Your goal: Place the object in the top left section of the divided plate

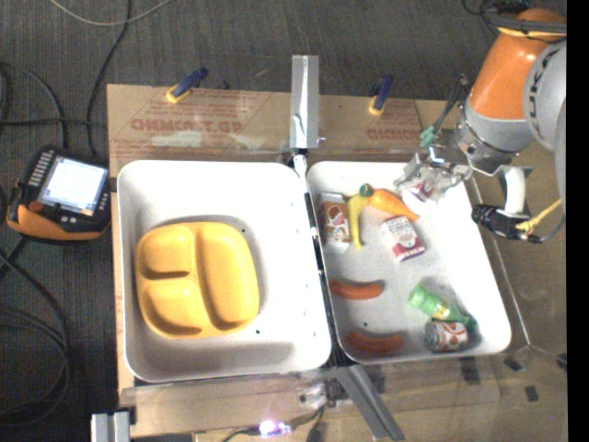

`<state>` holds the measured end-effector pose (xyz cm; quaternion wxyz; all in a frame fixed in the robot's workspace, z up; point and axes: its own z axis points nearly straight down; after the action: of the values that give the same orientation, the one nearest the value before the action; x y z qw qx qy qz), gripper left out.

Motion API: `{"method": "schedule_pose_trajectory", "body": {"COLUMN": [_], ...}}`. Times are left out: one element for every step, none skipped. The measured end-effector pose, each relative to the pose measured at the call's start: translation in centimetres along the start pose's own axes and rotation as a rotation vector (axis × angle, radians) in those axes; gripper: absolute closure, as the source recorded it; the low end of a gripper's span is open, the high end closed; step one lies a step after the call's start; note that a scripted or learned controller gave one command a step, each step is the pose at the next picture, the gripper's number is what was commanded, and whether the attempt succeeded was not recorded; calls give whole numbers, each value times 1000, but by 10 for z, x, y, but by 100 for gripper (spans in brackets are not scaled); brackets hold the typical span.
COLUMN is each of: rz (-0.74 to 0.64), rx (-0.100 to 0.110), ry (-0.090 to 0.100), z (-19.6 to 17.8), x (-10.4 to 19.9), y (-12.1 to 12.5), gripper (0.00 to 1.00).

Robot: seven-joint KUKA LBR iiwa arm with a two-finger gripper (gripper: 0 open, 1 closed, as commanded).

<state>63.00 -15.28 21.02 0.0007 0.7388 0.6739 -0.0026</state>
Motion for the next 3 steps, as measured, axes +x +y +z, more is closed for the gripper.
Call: {"method": "schedule_pose_trajectory", "body": {"rz": [-3, 126, 35], "rx": [1, 4, 2], "ry": [4, 4, 4], "z": [-23, 28, -27], "x": [71, 163, 210], "y": [-74, -110, -166], "gripper": [100, 100, 100]}}
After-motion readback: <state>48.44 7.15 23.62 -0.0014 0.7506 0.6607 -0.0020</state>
